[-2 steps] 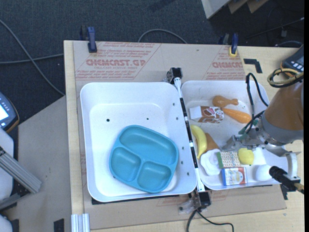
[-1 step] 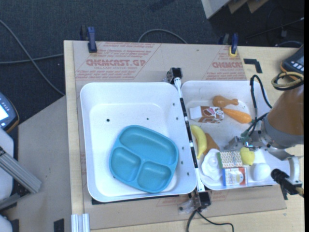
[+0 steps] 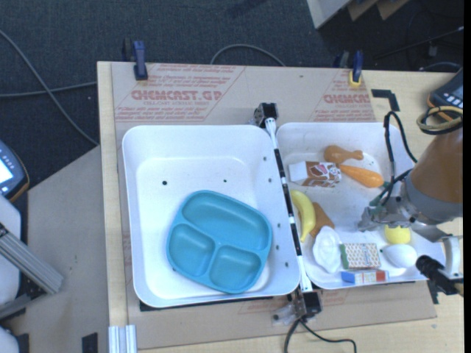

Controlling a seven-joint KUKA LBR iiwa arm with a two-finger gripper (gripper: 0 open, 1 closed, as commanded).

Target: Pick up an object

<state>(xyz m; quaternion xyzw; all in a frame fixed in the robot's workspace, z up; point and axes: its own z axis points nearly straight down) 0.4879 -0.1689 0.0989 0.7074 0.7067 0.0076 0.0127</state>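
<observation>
A robot arm reaches into the right-hand bin [image 3: 294, 134] of a workbench as it attempts to pick up one item from a crowded pile of play food. Nearest the camera in that bin lie a small flat box with a red and blue end [image 3: 363, 276], a patterned carton [image 3: 360, 255], a white egg [image 3: 399, 254] and a crumpled white wrapper [image 3: 326, 247]. These look light; the egg, smooth and round, is judged likely to slip from two fingers unless taken across its narrow middle, while the carton offers flat, stiff sides that should grip well. Just behind them sits a small yellow piece [image 3: 398, 234], directly beneath the gripper [image 3: 377, 217], which hangs low over the bin; whether it is spread or closed cannot be told from this angle, and nothing can be seen held in it. To the left a banana [image 3: 301, 210] lies along the bin's wall, touching a brown pear-shaped piece [image 3: 321, 217]; both appear to be hard plastic, light and somewhat slick, best taken across their width. Farther back rest a milk carton [image 3: 315, 173], a carrot [image 3: 360, 175] and a drumstick [image 3: 343, 154], the carrot and drumstick slim enough to be pinched mid-length. In the left bin [image 3: 140, 149], a blue divided plate [image 3: 218, 240] lies flat and would offer little but its rim to hold.
</observation>
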